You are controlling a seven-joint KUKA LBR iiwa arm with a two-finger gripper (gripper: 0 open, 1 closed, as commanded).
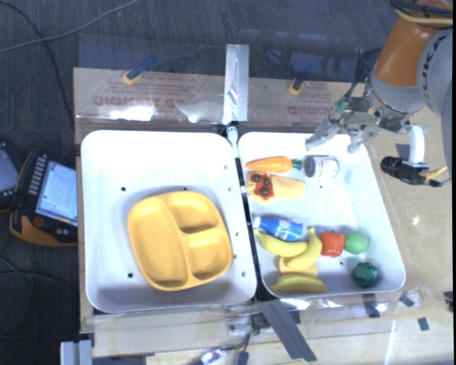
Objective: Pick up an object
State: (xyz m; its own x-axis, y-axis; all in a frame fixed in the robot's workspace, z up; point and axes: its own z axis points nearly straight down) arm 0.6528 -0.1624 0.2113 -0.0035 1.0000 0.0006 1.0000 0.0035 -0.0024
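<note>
at the two o'clock corner of the right bin (380, 204), the pincer (336, 134) hangs over the rim with its fingers spread and nothing between them. the arm (406, 52), grey with an orange band, reaches in from the right.

the things to pick from all lie in that right bin. nearest the pincer, just toward six o'clock of it, is a small can (321, 166) on its side. at nine o'clock of the can lies a carrot (268, 163), and below the carrot a yellow piece with a red and black bit at its left end (277, 187). further toward six o'clock are a blue bottle (281, 227), a banana (292, 247), a red piece (331, 243), a green ball (356, 242), a dark green thing (365, 273) and another yellow fruit (299, 283). the left bin (106, 158) holds a yellow divided plate (180, 238).

this reads as the approach step: no grasp has been made. the can looks the handiest target, standing a little apart from its neighbours. the next move would call for shifting slightly toward six o'clock, lining the open fingers across the can's round body, and lowering before closing. being round and on its side, it may roll if one finger touches first.
</note>
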